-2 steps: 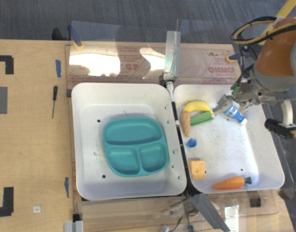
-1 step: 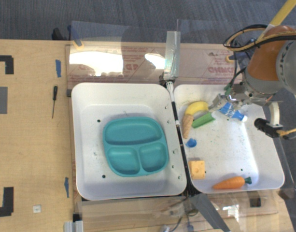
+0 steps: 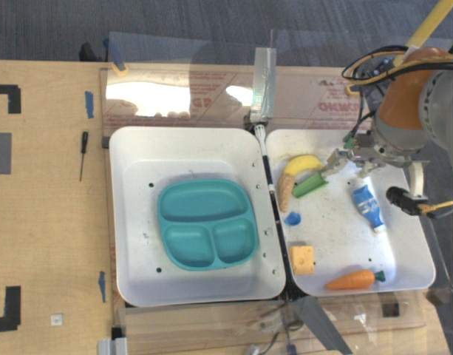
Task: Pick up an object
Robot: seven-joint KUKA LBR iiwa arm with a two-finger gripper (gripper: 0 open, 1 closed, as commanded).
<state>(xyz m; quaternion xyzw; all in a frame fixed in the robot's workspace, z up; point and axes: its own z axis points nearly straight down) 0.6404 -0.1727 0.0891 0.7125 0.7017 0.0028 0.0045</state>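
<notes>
Hovering over the right bin, my pincer sits w/ tips touching the green piece, grip state unclear, banana just left of me, blue tube near, carrot well below.

Light wooden bench fills the left and bottom. Dark grey carpet floor runs along the top.

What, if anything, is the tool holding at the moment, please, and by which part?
It cannot be told. The tool sits low in the right white bin, beside the green block and yellow banana, with no object visibly gripped.
</notes>
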